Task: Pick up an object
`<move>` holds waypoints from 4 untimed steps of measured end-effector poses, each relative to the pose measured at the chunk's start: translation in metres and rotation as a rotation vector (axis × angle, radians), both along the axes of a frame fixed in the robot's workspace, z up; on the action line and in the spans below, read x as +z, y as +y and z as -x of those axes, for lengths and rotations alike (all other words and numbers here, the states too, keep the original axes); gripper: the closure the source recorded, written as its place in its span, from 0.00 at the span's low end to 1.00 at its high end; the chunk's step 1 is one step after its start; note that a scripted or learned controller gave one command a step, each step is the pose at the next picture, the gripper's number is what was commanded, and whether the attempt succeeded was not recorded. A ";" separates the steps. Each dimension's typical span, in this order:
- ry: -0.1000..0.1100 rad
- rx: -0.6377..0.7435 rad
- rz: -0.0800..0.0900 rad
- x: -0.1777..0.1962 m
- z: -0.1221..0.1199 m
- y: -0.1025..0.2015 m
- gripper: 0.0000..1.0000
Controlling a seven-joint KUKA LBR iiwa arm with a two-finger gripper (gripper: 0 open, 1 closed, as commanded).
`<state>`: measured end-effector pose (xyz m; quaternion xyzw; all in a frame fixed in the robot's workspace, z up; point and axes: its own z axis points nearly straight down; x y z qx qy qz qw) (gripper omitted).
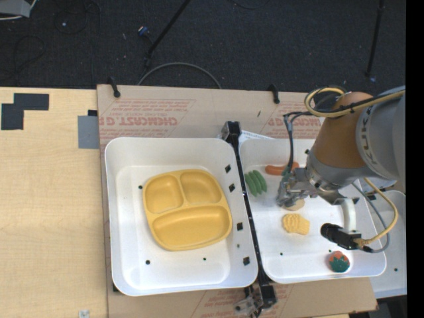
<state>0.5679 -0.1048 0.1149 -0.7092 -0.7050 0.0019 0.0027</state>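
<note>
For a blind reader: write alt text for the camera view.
A grey arm's pincer hangs over the right white bin, among a green toy, orange-red piece and yellow waffle-like toy. The left white bin holds a yellow divided plastic plate.

Overhead, slanted down on both bins (126,177)

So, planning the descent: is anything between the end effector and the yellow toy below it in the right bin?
Nothing visible. The end effector hangs just above the yellow toy, with bare bin floor between them.
</note>
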 end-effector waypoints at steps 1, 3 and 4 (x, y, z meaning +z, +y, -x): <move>-0.010 0.007 0.002 0.064 -0.001 0.000 1.00; -0.008 0.008 0.002 0.170 -0.003 -0.008 1.00; -0.002 0.010 -0.001 0.150 -0.010 0.038 1.00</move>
